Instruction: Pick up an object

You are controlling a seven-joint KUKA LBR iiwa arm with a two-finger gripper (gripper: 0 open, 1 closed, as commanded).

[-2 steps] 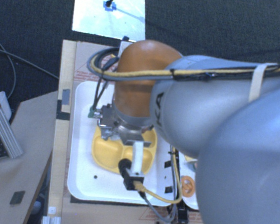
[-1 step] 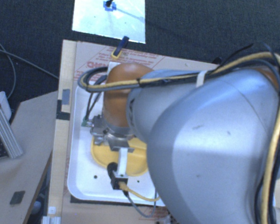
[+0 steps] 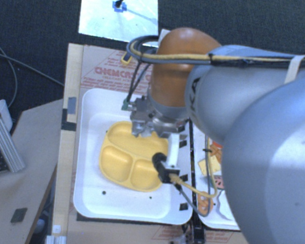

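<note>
Your gripper (image 3: 140, 128) sits at the far rim of the yellow divided plate (image 3: 125, 165), which lies flat in the left bin (image 3: 84, 193) (can't tell if it's open or clamped). I'd say nothing's lifted yet.

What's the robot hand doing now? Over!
Hand down at yellow divided plate, far edge. Plate sits in white bin. Hold unconfirmed. Arm covers much of second bin.

Grey arm (image 3: 243, 102) hangs over yellow divided tray (image 3: 121, 162) in a white bin (image 3: 91, 139)
</note>
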